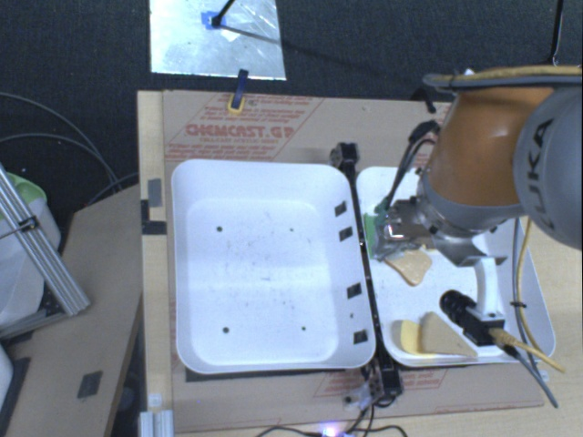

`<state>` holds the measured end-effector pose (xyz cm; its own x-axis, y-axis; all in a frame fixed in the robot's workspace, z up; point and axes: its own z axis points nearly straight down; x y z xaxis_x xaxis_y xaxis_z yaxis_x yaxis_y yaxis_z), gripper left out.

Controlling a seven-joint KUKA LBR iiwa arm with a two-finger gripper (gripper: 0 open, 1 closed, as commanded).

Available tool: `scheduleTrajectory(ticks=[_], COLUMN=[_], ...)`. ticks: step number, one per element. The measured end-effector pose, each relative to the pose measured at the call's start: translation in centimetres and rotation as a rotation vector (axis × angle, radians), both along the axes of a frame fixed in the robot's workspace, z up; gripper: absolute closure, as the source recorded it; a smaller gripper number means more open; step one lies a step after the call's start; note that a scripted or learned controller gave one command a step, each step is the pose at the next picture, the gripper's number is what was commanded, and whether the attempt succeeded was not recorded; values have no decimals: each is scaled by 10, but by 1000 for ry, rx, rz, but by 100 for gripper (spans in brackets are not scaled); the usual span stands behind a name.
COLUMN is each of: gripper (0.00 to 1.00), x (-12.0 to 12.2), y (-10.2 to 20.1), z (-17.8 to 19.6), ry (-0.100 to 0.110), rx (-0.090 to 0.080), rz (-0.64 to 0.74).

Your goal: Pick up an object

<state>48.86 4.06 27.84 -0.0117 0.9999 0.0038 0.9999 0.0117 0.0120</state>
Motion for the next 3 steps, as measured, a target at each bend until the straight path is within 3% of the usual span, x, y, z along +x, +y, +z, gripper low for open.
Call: scheduleTrajectory(ticks=[1,2,3], gripper=[100,100,100], x=[-1,29,95], y=[25,93,44], z=[115,154,-22], ry=[-3,3,22], rx=[0,0,-8], rz=[-3,-1,-16])
